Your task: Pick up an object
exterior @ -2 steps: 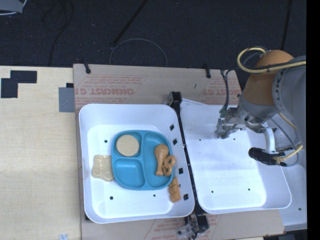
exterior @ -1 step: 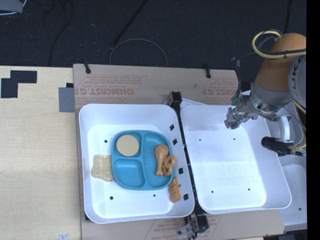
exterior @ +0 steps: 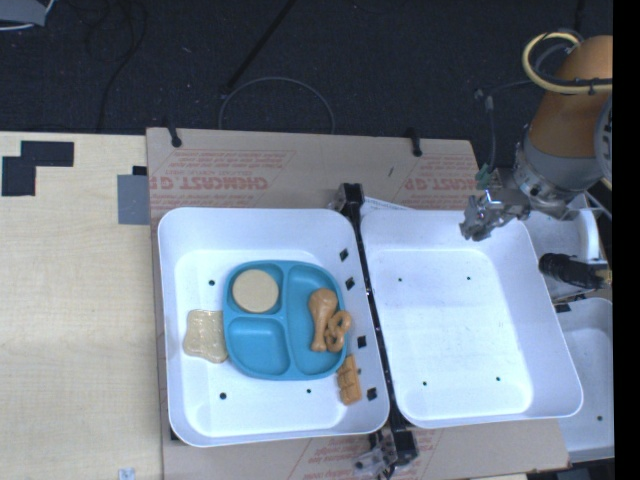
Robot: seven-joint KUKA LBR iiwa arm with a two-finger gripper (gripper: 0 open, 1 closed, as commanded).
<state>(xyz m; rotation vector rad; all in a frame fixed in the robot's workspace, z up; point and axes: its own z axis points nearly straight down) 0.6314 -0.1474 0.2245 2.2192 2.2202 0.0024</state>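
Pincer [exterior: 483, 218] above right bin's [exterior: 470, 408] far edge, finger state perhaps indiscernible.

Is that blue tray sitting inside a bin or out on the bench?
Inside. The blue tray lies flat on the floor of the left bin, with that bin's white walls showing all around it.

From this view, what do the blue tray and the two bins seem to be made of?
The blue tray looks like moulded plastic with a smooth matte finish: even colour, rounded compartment walls. The left bin and right bin look like thin white plastic, slightly glossy, with soft rounded rims. I cannot confirm either from the look alone.
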